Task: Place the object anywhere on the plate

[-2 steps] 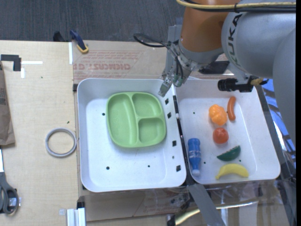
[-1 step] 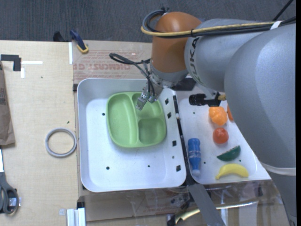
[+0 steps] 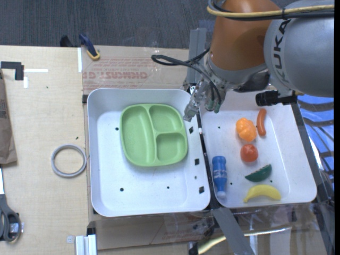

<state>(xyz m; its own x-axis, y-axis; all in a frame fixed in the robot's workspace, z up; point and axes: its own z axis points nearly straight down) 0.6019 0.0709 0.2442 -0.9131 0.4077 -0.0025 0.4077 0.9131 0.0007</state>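
Observation:
A light green divided plate (image 3: 154, 135) lies in the left white bin (image 3: 106, 185). In the right white bin (image 3: 297, 190) lie a blue bottle (image 3: 219, 175), an orange fruit (image 3: 245, 130), a red tomato (image 3: 248, 152), a sausage (image 3: 261, 121), a green slice (image 3: 258, 173) and a yellow banana (image 3: 262, 194). My gripper (image 3: 197, 106) hangs over the wall between the two bins, just right of the plate's upper right corner. Nothing shows between its fingers.
A roll of tape (image 3: 69, 160) lies on the wooden bench left of the bins. Scissors (image 3: 9, 222) rest at the bench's lower left. A blue and yellow clamp (image 3: 89, 47) sits at the back. Cardboard (image 3: 133, 70) lies behind the left bin.

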